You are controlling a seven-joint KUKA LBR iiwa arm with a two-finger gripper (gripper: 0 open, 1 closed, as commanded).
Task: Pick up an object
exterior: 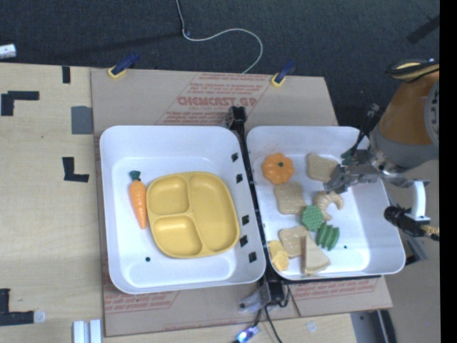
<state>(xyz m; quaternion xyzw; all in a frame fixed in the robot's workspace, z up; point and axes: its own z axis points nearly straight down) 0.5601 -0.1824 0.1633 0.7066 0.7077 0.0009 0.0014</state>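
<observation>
- White plastic forms the two shallow bins, seen from above at a slant: the left bin (114, 213) and the right bin (371, 249) sit side by side on a sheet of cardboard (214, 98) with red lettering.
- Grey arm with an orange band (403, 113) enters from the right; its upper part is cut off by the frame edge, so the joints cannot be followed.
- Gripper (337, 184) hangs low over the upper middle of the right bin, just beside a beige bread-like piece (321, 166) and above a small pale knobbly piece (330, 202). Its dark tip blurs into shadow; whether the jaws are spread or pressed together cannot be told, nor whether it touches either piece.
- Right bin contents, lying close together: an orange pumpkin (278, 168) near the upper left; a tan slab (289, 199) below it; a green leafy piece (312, 216) and a dark green ridged piece (328, 236); a tan wedge (314, 257) and a tan cube (291, 240) near the bottom; a yellow piece (277, 256), partly hidden against the bin wall.
- Left bin holds a yellow three-part plate (193, 213) and a toy carrot (138, 200) just to its left, lying lengthwise with the green top pointing away.
- Black divider (246, 191) runs between the bins; its lower end is hard to make out.
</observation>
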